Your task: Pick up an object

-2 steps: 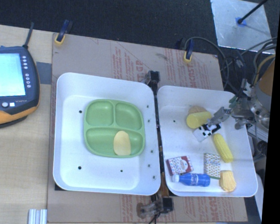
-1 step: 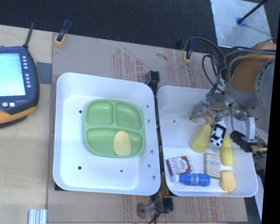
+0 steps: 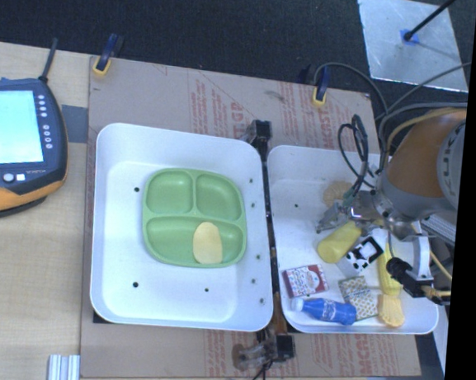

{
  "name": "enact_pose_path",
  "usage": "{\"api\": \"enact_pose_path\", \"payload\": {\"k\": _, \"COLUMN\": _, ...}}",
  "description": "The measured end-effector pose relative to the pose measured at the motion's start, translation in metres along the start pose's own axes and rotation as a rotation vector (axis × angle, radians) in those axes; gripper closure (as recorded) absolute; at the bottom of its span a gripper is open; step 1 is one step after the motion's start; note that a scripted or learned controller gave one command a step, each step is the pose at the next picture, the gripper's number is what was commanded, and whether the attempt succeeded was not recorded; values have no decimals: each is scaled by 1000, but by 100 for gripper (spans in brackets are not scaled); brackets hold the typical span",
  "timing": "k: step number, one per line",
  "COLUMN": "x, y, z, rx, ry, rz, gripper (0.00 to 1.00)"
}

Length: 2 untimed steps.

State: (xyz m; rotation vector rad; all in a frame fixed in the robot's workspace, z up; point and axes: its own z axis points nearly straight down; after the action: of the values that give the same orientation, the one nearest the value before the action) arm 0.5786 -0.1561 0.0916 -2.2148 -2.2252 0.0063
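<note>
Hovering at 3 o'clock, the gripper (image 3: 348,213) looks slightly open and empty; the crowded yellow bottle (image 3: 338,242) could easily slip away.

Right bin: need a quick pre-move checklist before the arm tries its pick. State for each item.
1. Hand over the right bin: ok, it sits low among the objects.
2. Object between the hand's tips: cannot tell; the yellow piece lies right at them, grip unclear.
3. Clutter near the target: not ok; black-and-white cube, patterned packet and blue bottle lie close by.
4. Cable clearance: not ok; loose cables hang by the wrist over the bin.
5. Left bin undisturbed: ok; green divided plate flat, yellow item in its lower compartment.
</note>
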Motion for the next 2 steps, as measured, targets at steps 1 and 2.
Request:
{"api": "enact_pose_path", "payload": {"k": 1, "x": -1, "y": 0, "z": -11, "rx": 1, "ry": -1, "rz": -1, "gripper": 100}}
{"api": "enact_pose_path", "payload": {"k": 2, "x": -1, "y": 0, "z": -11, "rx": 1, "ry": -2, "rz": -3, "gripper": 0}}
